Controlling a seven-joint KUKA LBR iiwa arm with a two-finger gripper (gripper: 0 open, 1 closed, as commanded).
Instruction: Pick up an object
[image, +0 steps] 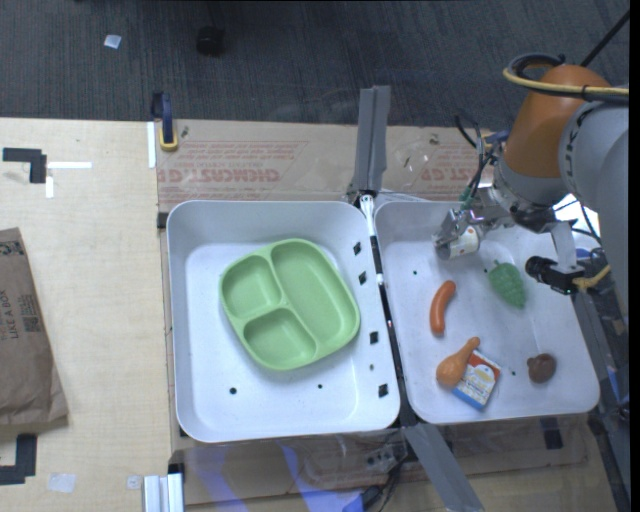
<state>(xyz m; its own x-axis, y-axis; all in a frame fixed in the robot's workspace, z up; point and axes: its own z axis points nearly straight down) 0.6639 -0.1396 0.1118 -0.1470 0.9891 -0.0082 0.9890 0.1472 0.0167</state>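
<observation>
1. Camera view: you look down on two shallow white plastic bins with rounded corners, set side by side. The left bin (200, 400) holds a pale green, smooth plastic plate (289, 302) of rounded-square shape with three compartments, lying turned at an angle near the bin's middle.
2. The right bin (420, 380) holds five small objects, all apart from the gripper:
   - a slim orange sausage-shaped toy (441, 306), glossy, near the bin's middle;
   - a bumpy green leaf-shaped piece (508, 284), to the right of the sausage;
   - an orange-tan drumstick-shaped toy (457, 363), touching or just overlapping a small flat carton printed in red, white and blue (478, 382);
   - a dark brown, rounded lump (541, 368) near the right wall.
3. The grey arm's metal two-finger gripper (458, 240) sits low over the far left part of the right bin. You cannot tell how far its fingers are spread; nothing is seen between them.
4. Brown cardboard (260, 165) with red lettering lies behind the bins on the light wooden bench (80, 300).
</observation>
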